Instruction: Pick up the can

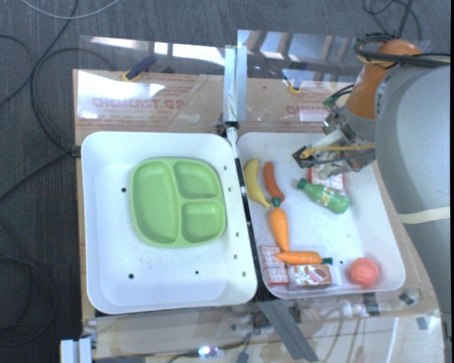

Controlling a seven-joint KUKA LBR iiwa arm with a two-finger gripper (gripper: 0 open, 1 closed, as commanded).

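Starting at the bottom right of the frame: along the lower wall of the right bin (367,229), an orange-red ball (365,271), a red-and-white carton (312,276) and a carrot (296,257) lying across, touching the carton. Just above, a second carrot (279,228) pointing up the frame. At left centre, the left bin (106,203) with a green divided plate (178,201), well apart from the rest. Higher in the right bin, a banana (254,181) and a sausage (272,180) side by side near its left wall. At centre right, a green bottle (325,197) on its side. Touching the bottle's upper edge, a red-and-white thing partly under the gripper (329,156): judged to be the can (329,178), though too covered to be sure. Open or closed cannot be told of the gripper from this angle.

Step in hand, by judgement: coming down onto the can. To do it well:
- Centre over the can's body, not its rim.
- Approach from the side away from the bottle, so as not to pinch or knock it.
- Go low enough for a full hold, close firmly, then lift straight up.
- Beware of a round body rolling free toward the bin's upper wall.
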